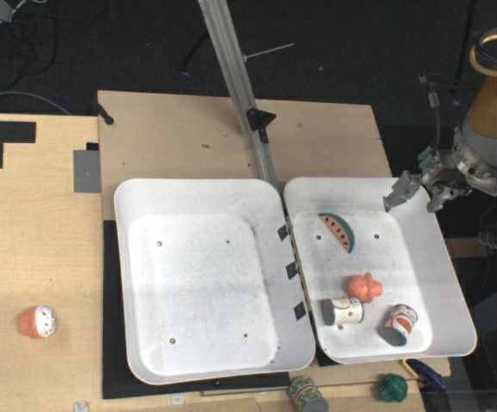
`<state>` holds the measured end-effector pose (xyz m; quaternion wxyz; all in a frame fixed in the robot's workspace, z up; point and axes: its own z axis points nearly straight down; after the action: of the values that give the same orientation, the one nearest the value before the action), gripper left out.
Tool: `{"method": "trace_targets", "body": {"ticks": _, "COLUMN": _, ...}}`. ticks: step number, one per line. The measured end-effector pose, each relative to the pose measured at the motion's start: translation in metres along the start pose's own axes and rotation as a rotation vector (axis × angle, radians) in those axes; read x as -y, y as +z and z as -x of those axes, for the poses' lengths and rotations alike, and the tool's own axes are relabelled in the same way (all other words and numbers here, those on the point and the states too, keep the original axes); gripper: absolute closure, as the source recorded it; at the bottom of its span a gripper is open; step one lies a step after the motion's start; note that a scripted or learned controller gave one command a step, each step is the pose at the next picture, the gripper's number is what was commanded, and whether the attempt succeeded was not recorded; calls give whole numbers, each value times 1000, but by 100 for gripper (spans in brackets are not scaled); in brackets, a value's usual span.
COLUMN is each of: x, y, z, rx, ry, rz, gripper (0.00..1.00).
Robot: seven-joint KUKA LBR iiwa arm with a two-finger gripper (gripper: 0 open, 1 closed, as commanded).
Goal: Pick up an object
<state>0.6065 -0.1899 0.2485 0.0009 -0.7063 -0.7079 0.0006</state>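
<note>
The right bin [420,256] holds a watermelon-slice toy [336,231] near its middle top, a red lumpy toy [365,287], a small white cup lying on its side [344,312] and a red-and-white can [399,324] at the front. My gripper [415,201] hangs over the bin's far right corner, above and to the right of the watermelon slice. Its two fingers [397,193] are spread apart and open, with nothing between them.
The left bin [145,204] sits beside the right one. A metal rail [235,75] runs diagonally behind the bins. On the bench lie a red-and-white ball [38,322] at far left, and a dark can [304,392] and a green toy [392,388] in front.
</note>
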Motion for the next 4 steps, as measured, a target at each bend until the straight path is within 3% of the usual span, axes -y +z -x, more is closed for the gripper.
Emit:
{"method": "trace_targets", "body": {"ticks": 1, "x": 0, "y": 0, "z": 0, "rx": 0, "ry": -1, "rz": 0, "gripper": 0}}
{"method": "trace_targets", "body": {"ticks": 3, "x": -3, "y": 107, "z": 1, "rx": -2, "ry": 2, "rz": -6, "gripper": 0}}
{"method": "trace_targets", "body": {"ticks": 4, "x": -3, "y": 159, "z": 0, "rx": 0, "ry": 3, "rz": 0, "gripper": 0}}
